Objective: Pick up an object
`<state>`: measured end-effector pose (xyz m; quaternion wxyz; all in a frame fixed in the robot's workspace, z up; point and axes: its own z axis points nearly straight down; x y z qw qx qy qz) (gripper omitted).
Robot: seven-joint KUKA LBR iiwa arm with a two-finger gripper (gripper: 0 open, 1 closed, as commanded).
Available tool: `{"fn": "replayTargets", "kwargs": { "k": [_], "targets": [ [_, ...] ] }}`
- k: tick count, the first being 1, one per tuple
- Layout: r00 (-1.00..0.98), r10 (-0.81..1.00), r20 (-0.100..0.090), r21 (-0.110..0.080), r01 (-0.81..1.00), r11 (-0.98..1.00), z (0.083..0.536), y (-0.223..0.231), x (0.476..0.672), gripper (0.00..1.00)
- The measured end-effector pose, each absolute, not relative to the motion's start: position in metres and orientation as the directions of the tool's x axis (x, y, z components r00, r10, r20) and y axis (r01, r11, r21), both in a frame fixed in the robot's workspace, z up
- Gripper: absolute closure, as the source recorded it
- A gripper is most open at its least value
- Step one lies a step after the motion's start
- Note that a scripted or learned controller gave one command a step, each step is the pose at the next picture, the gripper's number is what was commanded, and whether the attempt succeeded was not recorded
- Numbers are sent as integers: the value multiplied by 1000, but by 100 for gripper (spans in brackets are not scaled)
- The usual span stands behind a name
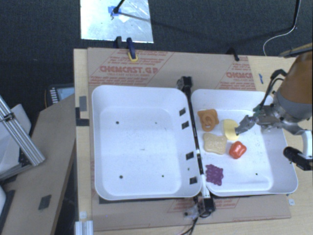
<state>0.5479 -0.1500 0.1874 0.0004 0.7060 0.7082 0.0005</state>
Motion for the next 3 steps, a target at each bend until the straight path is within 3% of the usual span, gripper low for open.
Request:
{"fn": "replayTargets", "kwargs": {
  "k": [1,2,3],
  "targets": [
    [-2,1000,3,-4,1000,2,112,-115,509,0],
    [-2,1000,-1,3,1000,2,125,-117,512,100],
    [-16,1000,2,17,1000,16,190,-6,627,100]
  ]
}}
